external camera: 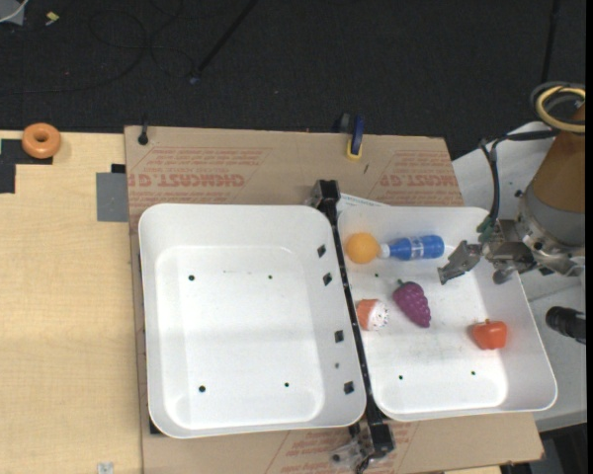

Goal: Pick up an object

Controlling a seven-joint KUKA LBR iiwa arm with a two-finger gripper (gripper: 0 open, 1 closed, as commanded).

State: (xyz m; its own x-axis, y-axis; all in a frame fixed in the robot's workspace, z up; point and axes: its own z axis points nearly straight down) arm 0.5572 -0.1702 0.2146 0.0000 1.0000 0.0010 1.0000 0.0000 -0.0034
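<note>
In the right bin (514, 388) lie an orange ball (361, 248), a blue bottle (414, 248) on its side, a purple grape bunch (412, 302), a small white and orange object (372, 315) by the divider, and a red tomato-like piece (489, 335). My gripper (481, 264) hangs over the bin's upper right part, to the right of the bottle and above the red piece. Its fingers are spread apart with nothing between them.
The left bin (158, 294) adjoins the right one along a black clamped divider (338, 294). Both sit on a cardboard sheet (237, 171). An orange ring (42, 140) lies on the wooden bench at far left. Cables hang by the arm at right.
</note>
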